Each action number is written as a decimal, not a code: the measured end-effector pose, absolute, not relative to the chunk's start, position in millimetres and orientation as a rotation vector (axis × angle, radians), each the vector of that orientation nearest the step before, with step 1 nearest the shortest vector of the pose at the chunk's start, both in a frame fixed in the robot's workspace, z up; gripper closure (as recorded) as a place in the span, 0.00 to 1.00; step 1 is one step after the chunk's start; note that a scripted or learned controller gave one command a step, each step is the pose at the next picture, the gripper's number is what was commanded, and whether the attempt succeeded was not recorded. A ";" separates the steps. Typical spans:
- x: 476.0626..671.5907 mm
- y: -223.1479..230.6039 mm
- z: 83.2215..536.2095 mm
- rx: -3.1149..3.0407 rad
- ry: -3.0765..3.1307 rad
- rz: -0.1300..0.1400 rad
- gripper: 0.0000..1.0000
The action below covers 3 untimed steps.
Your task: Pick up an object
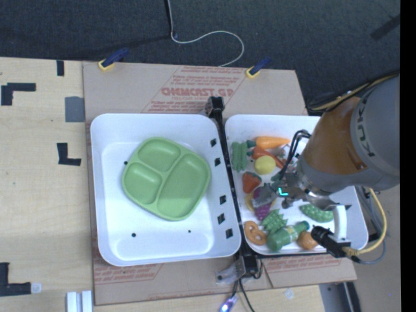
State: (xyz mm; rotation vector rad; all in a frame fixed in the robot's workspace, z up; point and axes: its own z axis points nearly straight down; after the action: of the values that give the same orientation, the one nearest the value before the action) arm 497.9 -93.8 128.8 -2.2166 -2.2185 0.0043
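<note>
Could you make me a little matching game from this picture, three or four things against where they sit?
Things:
1. green divided plate
2. orange carrot
3. yellow lemon
4. pretzel

Places:
A. right bin, near its front left corner
B. left bin
C. right bin, along the far edge
D. right bin, just in front of the carrot

Pairs: 1-B, 2-C, 3-D, 4-A

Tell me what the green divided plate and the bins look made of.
Green divided plate: likely moulded plastic, matte, with soft rounded compartment ridges. Left bin and right bin: probably thin white plastic with a slight sheen and rounded rims; it's hard to be sure.
</note>
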 end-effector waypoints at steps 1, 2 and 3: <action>482.4 -94.7 82.2 -2.220 -2.221 0.003 0.00; 483.3 -94.8 94.5 -2.221 -2.222 0.002 1.00; 588.2 -57.1 190.7 -2.219 -2.240 -0.016 1.00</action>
State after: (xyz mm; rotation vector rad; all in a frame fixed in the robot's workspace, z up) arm 588.2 -57.1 190.7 -2.2191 -2.2404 -0.0161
